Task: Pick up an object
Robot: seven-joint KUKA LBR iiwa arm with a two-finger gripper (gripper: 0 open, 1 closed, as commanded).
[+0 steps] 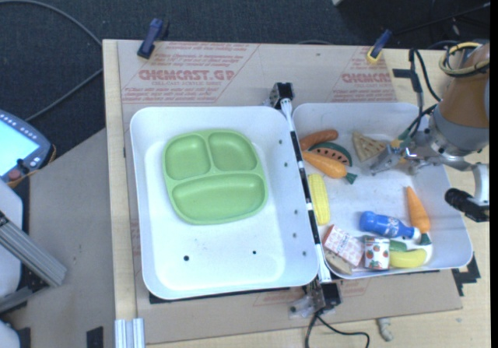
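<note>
Claw (387,156) low in right bin (459,249), beside sandwich wedge (367,145); finger spread apparently unreadable

Bright, even light is falling from overhead across the bench (233,78), and the two white bins (210,272) are glaring slightly, the left one washing out toward its near edge. Shadows are lying short and soft under the bin rims. The dark floor beyond the bench's far edge is staying dim. The arm (465,105) at the right is looking slightly blurred.
</note>
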